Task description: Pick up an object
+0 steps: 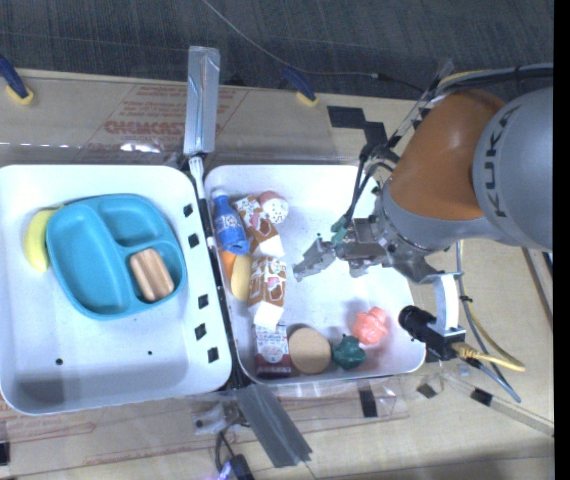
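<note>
View: the one camera, above the bench, slanted down on both bins.
Arm: grey KUKA with orange band, reaching in from the right over the right bin (385,183).
Gripper (310,259): hangs above bare bin floor in the right bin's middle; whether the fingers are apart or closed cannot be told, and nothing is seen between them.
Candidate objects, right bin: packets and small toys stacked along the left wall, among them a blue bottle (229,222) and a wrapped snack (268,280); along the near edge a tan round piece (309,348), a dark green toy (348,352) and a pink toy (370,325).
Left bin (85,378): blue divided plate (95,258) bearing a bread roll (151,274); yellow banana (36,239) touching the plate's left edge.
Step in hand, judged: approach, no object yet taken.
Handling advice: choose a lone piece such as the pink toy, which stands slightly apart from its neighbours; centre over it, descend straight, close fully before lifting. The crowded left column risks a glancing grasp.
</note>
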Robot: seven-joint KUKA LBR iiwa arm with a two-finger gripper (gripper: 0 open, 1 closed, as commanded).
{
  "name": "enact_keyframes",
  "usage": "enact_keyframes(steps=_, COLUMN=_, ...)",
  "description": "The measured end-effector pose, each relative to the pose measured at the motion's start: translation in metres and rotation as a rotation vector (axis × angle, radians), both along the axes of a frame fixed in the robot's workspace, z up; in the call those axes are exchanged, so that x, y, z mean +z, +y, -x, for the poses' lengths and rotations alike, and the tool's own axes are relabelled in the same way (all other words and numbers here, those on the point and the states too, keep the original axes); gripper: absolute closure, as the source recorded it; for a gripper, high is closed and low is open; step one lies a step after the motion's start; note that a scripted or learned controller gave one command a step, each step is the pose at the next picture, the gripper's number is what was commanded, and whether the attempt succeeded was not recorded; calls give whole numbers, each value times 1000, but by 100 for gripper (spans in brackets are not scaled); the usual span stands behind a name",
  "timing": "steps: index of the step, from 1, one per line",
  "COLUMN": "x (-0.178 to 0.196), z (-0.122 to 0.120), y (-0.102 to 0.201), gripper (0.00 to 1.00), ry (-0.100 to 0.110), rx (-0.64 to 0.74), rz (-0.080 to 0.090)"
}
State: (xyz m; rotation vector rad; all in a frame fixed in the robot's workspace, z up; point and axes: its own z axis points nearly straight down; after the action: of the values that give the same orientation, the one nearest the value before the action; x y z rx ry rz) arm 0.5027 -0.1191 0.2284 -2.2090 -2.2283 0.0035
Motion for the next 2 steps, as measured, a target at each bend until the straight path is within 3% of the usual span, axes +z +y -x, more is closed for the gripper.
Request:
enact_keyframes(steps=1, x=-105, z=-42, y=25, gripper=0, ry=10, rx=-55, rz=0)
enact_keyframes(steps=2, x=-137, z=-15, y=23, gripper=0, ry=0, rx=195, rz=-2)
